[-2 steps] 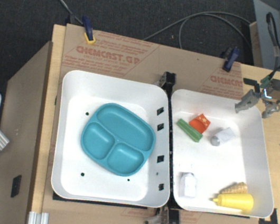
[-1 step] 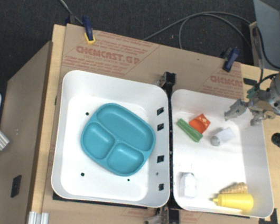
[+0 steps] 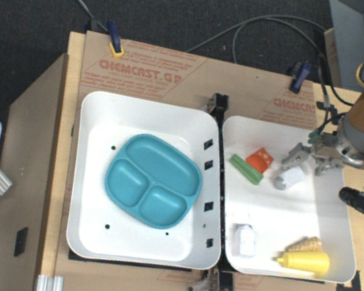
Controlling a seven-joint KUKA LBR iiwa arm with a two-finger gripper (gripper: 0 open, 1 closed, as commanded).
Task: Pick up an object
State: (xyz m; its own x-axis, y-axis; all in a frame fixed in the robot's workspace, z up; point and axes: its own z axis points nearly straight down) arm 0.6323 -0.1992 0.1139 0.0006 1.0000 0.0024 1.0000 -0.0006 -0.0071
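Arm entering at right frame edge, upper part cut off, gripper (image 3: 297,170) low in right bin (image 3: 335,224), finger state indiscernible, small whitish object (image 3: 288,178) beneath, blurred.

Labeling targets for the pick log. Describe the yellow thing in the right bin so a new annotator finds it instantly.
Start at the right bin, the one without the blue tray. Go to its near right corner: the yellow object lies there on its side, with a tan ridged piece at its upper end. It is the only yellow item; the small white block sits to its left.
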